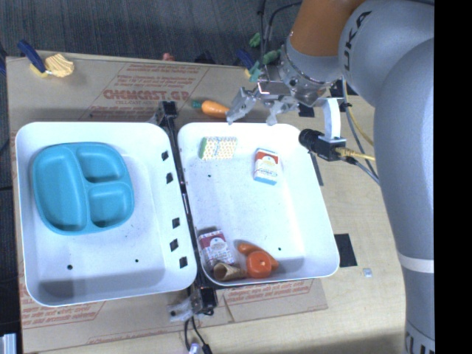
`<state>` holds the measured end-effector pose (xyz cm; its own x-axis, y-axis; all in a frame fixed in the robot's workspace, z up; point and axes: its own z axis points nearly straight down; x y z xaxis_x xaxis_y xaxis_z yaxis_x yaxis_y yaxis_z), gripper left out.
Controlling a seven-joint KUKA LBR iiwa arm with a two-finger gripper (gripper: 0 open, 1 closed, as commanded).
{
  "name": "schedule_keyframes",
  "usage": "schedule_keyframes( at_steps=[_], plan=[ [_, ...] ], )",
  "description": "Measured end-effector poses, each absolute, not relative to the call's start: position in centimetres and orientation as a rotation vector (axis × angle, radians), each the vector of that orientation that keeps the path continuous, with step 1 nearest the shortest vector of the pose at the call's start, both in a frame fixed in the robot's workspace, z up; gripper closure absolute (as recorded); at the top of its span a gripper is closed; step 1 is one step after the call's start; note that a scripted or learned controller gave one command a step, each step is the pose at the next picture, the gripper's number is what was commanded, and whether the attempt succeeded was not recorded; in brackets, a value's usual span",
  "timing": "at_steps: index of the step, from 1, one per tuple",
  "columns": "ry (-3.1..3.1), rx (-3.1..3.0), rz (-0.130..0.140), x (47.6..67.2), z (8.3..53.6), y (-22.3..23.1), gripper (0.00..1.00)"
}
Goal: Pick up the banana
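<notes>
I am looking for a banana, and I cannot find one for sure. The only yellow thing (59, 66) lies far away in the back left corner of the desk (133, 80), outside both bins, with a blue thing (29, 53) touching it. It is small and lumpy from here, so it may be the banana or it may not.

The tool (255, 116) hangs over the back edge of the right bin (295, 212). Its two fingers are spread apart and there is nothing between them. Just beside it, on the desk, lies a little orange thing (214, 109) like a carrot. The yellow thing is well apart from the tool, past the left bin (44, 286) with the blue tray (81, 186) in it.

In the right bin I see a spotted card (218, 148), a red and white box (266, 166), a small packet (213, 245) and a round orange ball (259, 263) at the front.

If the yellow thing is a toy banana, I think it will be light and a bit slippery, and it could roll or slide away when pushed. I would grab it across the middle, where it is fattest, with one finger on each long side. The blue thing is so close that a finger might bump it first.
</notes>
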<state>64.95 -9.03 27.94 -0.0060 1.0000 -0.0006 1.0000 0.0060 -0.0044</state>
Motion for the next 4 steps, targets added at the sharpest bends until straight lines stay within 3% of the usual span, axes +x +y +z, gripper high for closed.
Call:
schedule_keyframes(
  at_steps=[1,2,3,4],
  plan=[
    [-2.126,-2.308,0.007,60.6,25.2,3.5,0.00],
    [-2.040,-2.390,0.002,52.3,35.4,-4.7,0.00],
    [-1.548,-2.729,0.009,48.2,28.0,0.3,0.00],
    [-1.355,-2.831,0.011,47.5,23.5,12.0,0.00]
  ],
)
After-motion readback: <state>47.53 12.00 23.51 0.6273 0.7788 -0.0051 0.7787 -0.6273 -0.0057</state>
